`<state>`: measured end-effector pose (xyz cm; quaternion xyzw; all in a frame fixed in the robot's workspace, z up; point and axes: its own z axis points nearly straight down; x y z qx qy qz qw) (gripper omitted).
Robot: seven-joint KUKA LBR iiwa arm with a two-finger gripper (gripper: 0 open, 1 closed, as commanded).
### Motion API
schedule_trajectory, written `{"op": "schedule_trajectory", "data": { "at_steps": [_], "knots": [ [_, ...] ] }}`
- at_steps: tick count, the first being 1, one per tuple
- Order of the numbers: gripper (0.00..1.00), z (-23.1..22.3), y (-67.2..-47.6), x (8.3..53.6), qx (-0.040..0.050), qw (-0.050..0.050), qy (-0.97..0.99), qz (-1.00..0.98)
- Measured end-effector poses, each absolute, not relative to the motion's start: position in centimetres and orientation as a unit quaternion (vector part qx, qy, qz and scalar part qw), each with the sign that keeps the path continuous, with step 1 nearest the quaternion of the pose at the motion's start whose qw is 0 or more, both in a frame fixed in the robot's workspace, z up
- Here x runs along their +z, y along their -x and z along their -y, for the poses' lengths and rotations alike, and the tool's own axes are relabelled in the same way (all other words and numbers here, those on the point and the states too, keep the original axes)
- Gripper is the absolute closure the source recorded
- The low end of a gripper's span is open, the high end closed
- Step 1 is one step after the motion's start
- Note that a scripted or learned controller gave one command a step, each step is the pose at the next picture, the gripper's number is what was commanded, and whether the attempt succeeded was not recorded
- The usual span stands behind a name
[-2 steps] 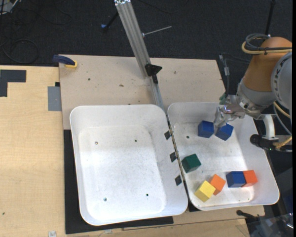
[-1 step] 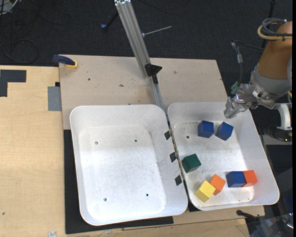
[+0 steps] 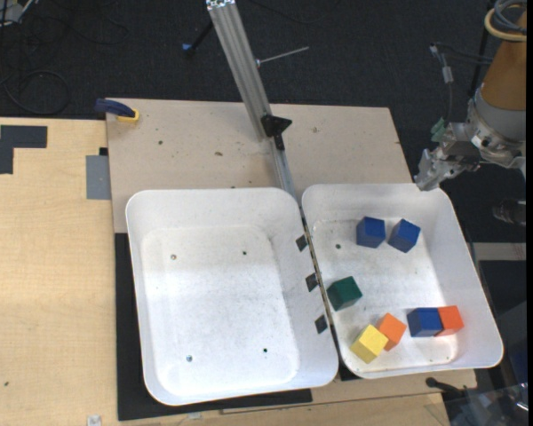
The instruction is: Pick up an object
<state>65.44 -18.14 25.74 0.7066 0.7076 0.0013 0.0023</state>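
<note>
Pincer [image 3: 428,174] up by the far right corner of the right bin [image 3: 480,282], open or closed not clear, holding nothing. 2 blue blocks [image 3: 370,232] nearest. Best to drop straight down over 1, then squeeze gently.

Two shallow white plastic bins sit side by side, the left bin [image 3: 215,291] and the right bin [image 3: 466,264], touching along a shared edge. In the right one, two blue cubes [image 3: 370,232] [image 3: 404,235] sit together at 12 o'clock. The dark green cube [image 3: 344,292] is at 9. At 6 the yellow cube [image 3: 369,343] touches the orange cube [image 3: 392,328], and toward 4 another blue cube [image 3: 424,322] touches a second orange cube [image 3: 450,319]. The arm's gripper [image 3: 429,172] hangs just past the bin's 1 o'clock corner.
</note>
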Motion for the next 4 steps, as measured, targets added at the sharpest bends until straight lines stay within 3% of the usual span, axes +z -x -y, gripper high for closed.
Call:
{"op": "schedule_trajectory", "data": {
  "at_steps": [1, 4],
  "knots": [
    [1.0, 18.3, -65.5, 28.8, 0.0007, 0.001, -0.707, -0.708],
    [1.0, 5.7, -59.0, 24.4, -0.0013, -0.003, -0.706, -0.708]
  ]
}}
